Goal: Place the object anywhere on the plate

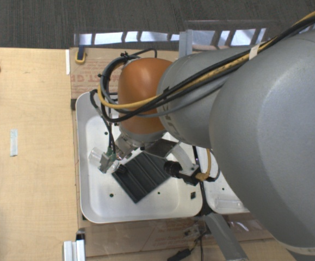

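The end effector [105, 159] hangs low inside the white bin [86, 194]; its grip state cannot be told, and the placing looks undone.

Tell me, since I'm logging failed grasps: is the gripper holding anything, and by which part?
It cannot be told: the gripper hangs low in the left white bin, its tip hidden by the arm.

White bin [92, 200], orange-banded grey arm [266, 118]

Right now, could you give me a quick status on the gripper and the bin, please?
Gripper low over left bin, fingers unclear. No plate or object identifiable. Arm covers most of both bins.
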Tool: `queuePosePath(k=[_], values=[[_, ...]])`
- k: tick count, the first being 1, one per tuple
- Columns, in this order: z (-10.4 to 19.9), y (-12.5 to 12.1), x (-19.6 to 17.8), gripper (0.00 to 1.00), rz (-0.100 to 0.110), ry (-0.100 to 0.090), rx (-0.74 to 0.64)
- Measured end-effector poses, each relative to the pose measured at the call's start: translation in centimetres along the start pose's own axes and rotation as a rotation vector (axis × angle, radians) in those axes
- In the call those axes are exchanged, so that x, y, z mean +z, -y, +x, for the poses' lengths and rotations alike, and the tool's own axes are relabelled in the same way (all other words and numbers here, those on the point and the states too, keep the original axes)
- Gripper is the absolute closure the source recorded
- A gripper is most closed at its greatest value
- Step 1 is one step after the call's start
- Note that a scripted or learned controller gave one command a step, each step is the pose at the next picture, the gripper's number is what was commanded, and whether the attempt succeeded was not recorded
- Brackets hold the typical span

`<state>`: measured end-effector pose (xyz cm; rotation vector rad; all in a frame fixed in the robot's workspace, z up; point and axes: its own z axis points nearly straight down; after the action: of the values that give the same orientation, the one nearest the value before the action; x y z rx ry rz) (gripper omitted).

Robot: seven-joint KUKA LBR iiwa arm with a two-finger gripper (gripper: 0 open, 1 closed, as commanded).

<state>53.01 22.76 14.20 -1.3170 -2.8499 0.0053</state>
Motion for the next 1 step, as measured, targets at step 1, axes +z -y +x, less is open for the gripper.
queuePosePath(k=[1], values=[[-4.89, -3.61, -7.39, 0.0, -0.002, 0.002, 0.426]])
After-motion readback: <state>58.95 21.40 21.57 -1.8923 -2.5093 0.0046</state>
